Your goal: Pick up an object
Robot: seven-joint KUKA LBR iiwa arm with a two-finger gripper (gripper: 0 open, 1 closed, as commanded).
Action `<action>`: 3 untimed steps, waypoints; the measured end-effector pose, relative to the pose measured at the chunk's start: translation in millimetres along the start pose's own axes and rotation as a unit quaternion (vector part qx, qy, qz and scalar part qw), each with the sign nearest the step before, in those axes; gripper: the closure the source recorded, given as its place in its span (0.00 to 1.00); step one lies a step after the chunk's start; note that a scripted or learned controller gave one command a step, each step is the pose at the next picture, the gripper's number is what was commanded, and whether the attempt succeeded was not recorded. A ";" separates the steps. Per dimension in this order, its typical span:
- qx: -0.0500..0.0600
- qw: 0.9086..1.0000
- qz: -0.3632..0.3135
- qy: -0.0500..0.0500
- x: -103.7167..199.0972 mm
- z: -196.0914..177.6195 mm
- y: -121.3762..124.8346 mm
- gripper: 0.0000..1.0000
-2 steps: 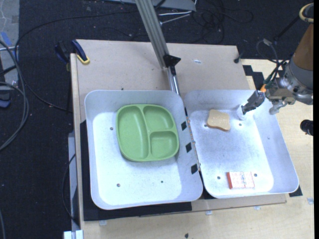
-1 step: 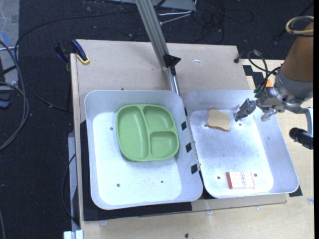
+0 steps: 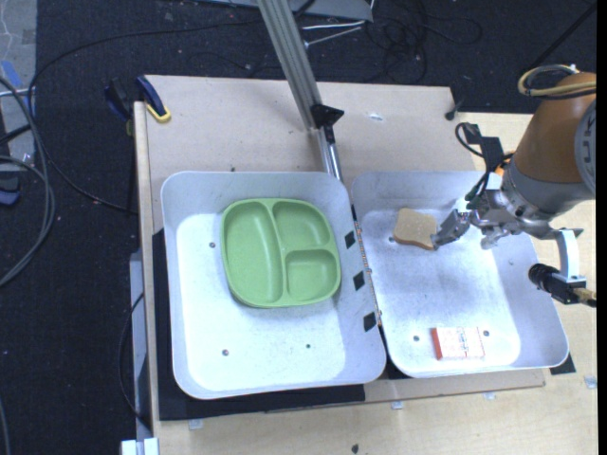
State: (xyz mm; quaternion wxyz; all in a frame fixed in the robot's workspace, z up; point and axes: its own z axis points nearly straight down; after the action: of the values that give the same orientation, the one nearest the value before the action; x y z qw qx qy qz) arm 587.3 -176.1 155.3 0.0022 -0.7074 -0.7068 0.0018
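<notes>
A tan slice of bread (image 3: 413, 227) lies in the right bin (image 3: 512, 297), near its back left. My gripper (image 3: 446, 232) reaches in from the right and its fingertips sit at the bread's right edge, touching or nearly touching it. A small red and white box (image 3: 458, 342) lies flat near the front of the same bin. The arm's orange band and grey wrist stand over the bin's right side.
The left bin (image 3: 194, 339) holds a green divided plate (image 3: 282, 251) with three compartments. A metal pole (image 3: 294, 55) slants down to the seam between the bins. Cables and a clamp hang at the right bin's right rim.
</notes>
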 end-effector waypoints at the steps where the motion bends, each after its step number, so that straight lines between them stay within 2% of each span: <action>1: 0.000 1.000 -0.002 0.000 10.8 53.9 1.1 0.00; 2: -0.004 1.000 -0.001 -0.001 9.9 40.1 2.7 1.00; 3: -0.006 1.000 -0.002 -0.001 19.4 -12.9 9.2 1.00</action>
State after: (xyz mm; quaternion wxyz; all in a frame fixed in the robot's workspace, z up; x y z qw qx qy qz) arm 596.5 -156.7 168.1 -0.0030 -0.7058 -0.7084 -0.0019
